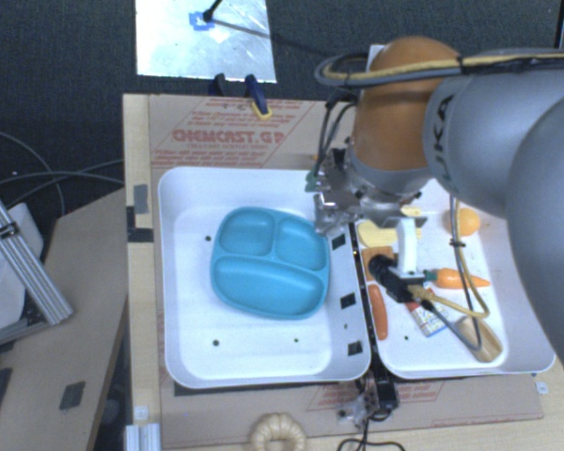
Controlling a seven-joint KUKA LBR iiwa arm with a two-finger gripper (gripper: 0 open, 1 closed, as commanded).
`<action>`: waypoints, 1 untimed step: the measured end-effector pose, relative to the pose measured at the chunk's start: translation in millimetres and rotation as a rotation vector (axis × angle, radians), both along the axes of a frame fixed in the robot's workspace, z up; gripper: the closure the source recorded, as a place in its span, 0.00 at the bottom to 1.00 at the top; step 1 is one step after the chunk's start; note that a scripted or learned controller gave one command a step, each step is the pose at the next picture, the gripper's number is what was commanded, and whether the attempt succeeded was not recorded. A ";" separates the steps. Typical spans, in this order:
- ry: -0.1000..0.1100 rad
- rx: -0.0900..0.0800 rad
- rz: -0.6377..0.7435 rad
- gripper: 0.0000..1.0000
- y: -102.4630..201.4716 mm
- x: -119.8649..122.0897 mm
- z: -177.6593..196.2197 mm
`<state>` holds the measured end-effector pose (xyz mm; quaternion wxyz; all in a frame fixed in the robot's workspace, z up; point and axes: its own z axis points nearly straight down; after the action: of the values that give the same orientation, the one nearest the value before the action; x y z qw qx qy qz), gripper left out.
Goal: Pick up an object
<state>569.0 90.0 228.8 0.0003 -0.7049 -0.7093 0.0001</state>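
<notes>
My gripper [331, 209] hangs low over the divide between the two bins, at the upper right corner of a blue divided plate [268, 261] that lies in the left bin [183, 280]. In the right bin [517, 346] lie an orange carrot [461, 278], a slim orange stick [379, 313], a wooden spoon [477, 333], a yellow-orange fruit [466, 222] and a pale yellow piece [376, 238]. The arm hides the back of the right bin.
A brown cardboard sheet [226, 134] lies under the bins, with a blue and a yellow clamp [256, 97] at its far edge. Beyond it lies a shiny sheet [202, 26]. A pale ring [277, 432] sits at the front edge.
</notes>
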 end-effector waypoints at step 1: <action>-0.003 0.000 0.000 1.00 11.5 5.5 3.0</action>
<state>574.5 101.5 231.9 -0.0007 -0.7049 -0.7093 -0.0009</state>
